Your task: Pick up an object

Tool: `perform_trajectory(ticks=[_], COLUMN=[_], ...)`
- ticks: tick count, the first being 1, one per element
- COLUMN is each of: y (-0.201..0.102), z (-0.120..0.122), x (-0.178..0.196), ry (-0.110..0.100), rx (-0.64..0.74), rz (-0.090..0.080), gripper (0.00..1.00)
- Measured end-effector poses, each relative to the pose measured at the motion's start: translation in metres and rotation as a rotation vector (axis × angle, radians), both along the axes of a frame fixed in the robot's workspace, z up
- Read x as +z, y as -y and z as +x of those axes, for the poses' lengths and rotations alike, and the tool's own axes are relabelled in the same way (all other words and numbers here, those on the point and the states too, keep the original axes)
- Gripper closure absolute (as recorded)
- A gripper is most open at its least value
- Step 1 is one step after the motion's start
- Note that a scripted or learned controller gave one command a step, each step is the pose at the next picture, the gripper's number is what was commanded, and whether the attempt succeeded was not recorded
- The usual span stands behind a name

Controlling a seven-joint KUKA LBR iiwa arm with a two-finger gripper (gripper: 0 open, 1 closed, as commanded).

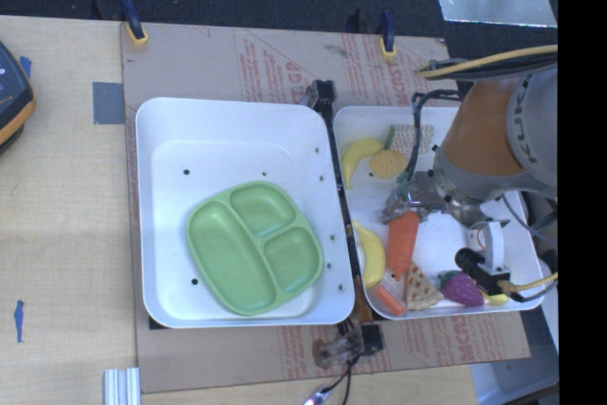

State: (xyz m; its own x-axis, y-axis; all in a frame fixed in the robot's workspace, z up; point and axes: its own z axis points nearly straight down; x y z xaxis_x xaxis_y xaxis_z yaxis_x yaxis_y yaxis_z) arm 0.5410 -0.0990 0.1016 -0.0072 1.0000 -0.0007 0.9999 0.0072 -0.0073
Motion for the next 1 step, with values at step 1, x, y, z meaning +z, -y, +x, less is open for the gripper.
perform_trajectory(ticks=[1], y=[-0.0468], z=[-0.0087], x=[0.0905], ry=[0.005], rx=[-0.002], rz=[0.001], gripper=[1.00])
